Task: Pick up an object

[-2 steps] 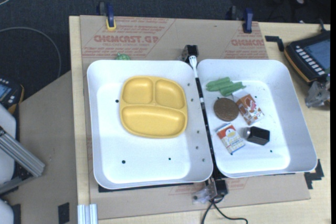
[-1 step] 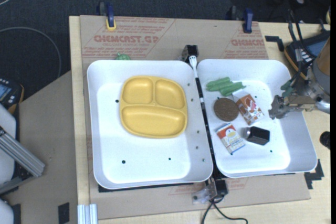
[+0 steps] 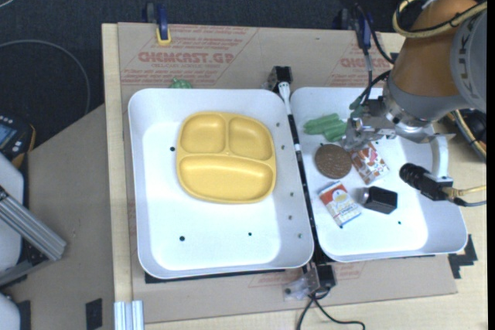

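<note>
The tool (image 3: 363,134) hung low in the right bin (image 3: 433,239), over its upper middle. Finger state could not be determined. The nearest candidate, a red-and-white packet (image 3: 370,164), lay just below it, long axis running diagonally, beside a brown disc (image 3: 333,161).

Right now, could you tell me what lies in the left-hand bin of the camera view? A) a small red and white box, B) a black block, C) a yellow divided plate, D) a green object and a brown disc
C: the yellow divided plate lies alone in the left bin, while the green object, brown disc, red and white box and black block all lie in the right bin.
</note>
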`<move>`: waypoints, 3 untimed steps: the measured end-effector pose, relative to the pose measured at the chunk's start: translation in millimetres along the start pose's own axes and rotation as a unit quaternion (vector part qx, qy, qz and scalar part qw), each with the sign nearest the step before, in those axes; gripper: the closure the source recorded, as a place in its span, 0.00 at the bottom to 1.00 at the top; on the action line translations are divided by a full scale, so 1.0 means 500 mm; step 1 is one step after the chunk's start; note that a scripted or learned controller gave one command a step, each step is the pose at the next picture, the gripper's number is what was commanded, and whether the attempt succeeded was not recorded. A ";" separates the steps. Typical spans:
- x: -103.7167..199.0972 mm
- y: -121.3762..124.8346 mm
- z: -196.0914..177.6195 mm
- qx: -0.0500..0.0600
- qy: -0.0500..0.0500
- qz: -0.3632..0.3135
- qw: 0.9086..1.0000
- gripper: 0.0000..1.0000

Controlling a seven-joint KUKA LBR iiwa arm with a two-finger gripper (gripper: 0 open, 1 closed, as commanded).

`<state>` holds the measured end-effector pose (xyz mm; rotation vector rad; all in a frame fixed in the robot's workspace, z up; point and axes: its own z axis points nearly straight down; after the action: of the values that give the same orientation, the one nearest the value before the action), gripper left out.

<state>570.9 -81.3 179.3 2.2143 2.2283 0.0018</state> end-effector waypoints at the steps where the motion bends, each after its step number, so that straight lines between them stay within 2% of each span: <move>1: 0.163 -0.023 -0.112 -0.002 0.000 0.000 1.000 1.00; 2: 0.213 0.002 -0.233 -0.003 0.000 0.001 1.000 1.00; 3: 0.119 -0.122 -0.445 -0.004 -0.001 0.005 1.000 1.00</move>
<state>509.5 -22.4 402.0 2.2210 2.2119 0.0093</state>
